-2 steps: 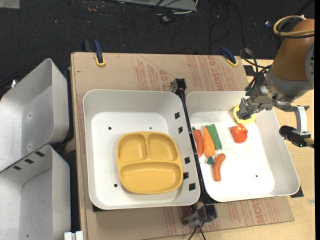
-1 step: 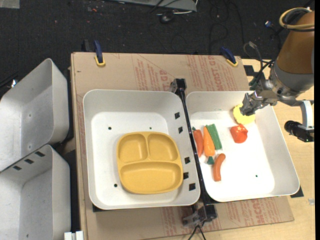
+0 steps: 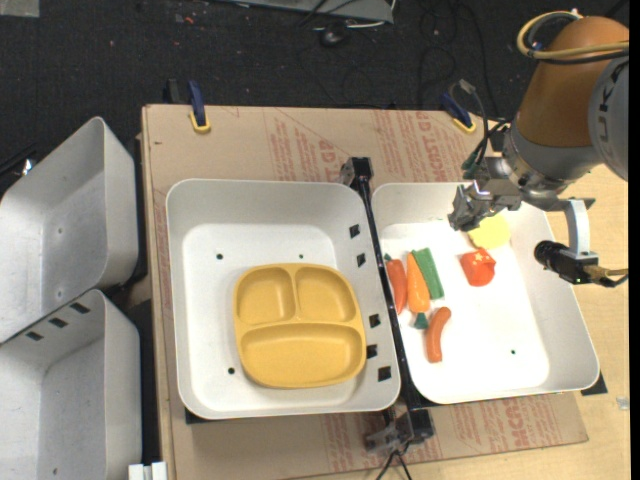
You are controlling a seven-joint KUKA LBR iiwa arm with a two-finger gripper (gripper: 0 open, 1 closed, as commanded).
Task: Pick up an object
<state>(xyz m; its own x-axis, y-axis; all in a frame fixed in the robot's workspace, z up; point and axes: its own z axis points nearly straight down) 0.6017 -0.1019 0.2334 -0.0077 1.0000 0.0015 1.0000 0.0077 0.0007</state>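
Note:
My gripper [image 3: 468, 214] hangs over the back of the right bin [image 3: 520, 363], just left of a yellow piece [image 3: 492, 233] that it partly covers. A red pepper-like piece [image 3: 479, 267] lies in front of the yellow one. Toward the bin's left side lie an orange carrot [image 3: 398, 282], a green piece [image 3: 429, 271] and a thin orange stick [image 3: 416, 278] side by side. A red-orange sausage shape [image 3: 437, 332] lies nearer the front. Nothing shows between the fingers.
The left bin [image 3: 200, 218] holds a yellow three-compartment plate [image 3: 298, 325]. A black divider edge [image 3: 375, 258] runs between the bins. Two spare white bins [image 3: 60, 268] stand off the bench at the left. The right bin's front half is bare.

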